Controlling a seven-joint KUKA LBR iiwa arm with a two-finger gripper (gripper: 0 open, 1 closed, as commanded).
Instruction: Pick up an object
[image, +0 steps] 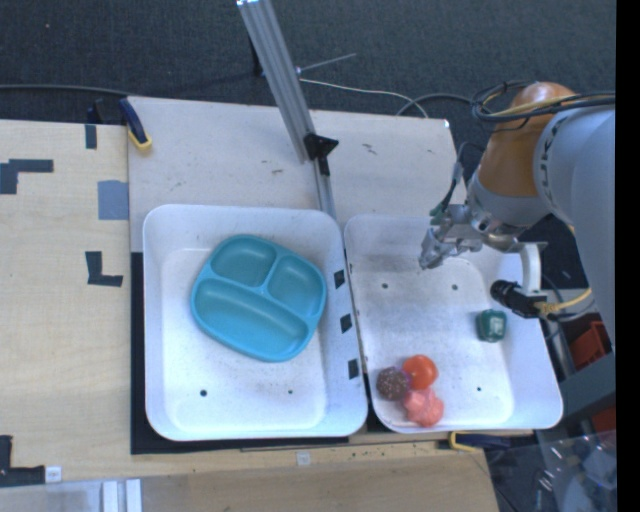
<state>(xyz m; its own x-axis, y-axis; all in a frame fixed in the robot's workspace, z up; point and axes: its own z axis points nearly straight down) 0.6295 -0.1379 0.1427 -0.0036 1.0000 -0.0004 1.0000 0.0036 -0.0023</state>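
Counter (230, 170): I see a pale board carrying two shallow white bins side by side, with light wood to its left bearing dark tape marks.
Arm (560, 150): grey with an orange band above the wrist, it reaches in from the right and hangs over the far part of the right bin.
Left bin (170, 400): it holds one thing, the divided plate.
Right bin (520, 390): it holds the small things; the bare floor is speckled with dark flecks.
Metal rail (285, 90): a slanted grey bar crosses the far side of the counter and ends at a black clamp near where the bins meet.
Divided plate (258, 297): light blue, rounded, three compartments, lying flat and a bit askew in the left bin.
Jaws (432, 258): pointed down over the far left part of the right bin, well apart from every object; I cannot tell from here whether they stand open or closed, and I see nothing between them.
Pink object (425, 408): soft-looking lump at the near edge of the right bin, touching the red one.
Red object (420, 372): round, tomato-like, glossy, just beyond the pink lump.
Brown object (392, 382): dark, rough ball, touching the red one on its left.
Green object (490, 325): small teal block near the right wall, apart from the cluster.
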